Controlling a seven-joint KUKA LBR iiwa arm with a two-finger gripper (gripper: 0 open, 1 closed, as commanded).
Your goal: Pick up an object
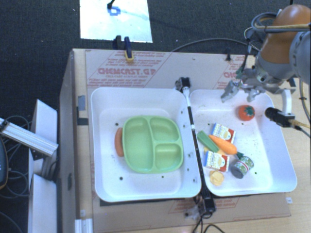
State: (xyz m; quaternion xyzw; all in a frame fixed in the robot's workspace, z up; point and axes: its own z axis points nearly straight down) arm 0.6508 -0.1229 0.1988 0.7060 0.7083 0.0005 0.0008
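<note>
White plastic, 2 shallow bins side by side on the bench, and the action is over the right bin (282, 176). The arm (284, 38), grey with its orange band, leans in from the right, and the gripper (239, 94) hangs above that bin's far rim. Its 2 fingers stand apart with nothing between them, 1 fingertip (226, 97) pointing down toward the bin's back left corner. Just right of the gripper sits the toy tomato (246, 112), red-orange with a green top, near the back wall and clear of the fingers. Further forward, a cluster: an orange carrot (223, 144) lying at a slant, a green stick (207, 141) just beside it on the left, a small printed carton (222, 131) behind the carrot and a second carton (216, 161) in front of it. A little can (241, 166) lies tilted at the right of that group, and a yellow round piece (216, 178) rests nearest the front. Over in the left bin (104, 125), a green divided plate (152, 143) with 3 compartments takes the middle, and an orange sausage-shaped piece (118, 142) lies along its left edge.
</note>
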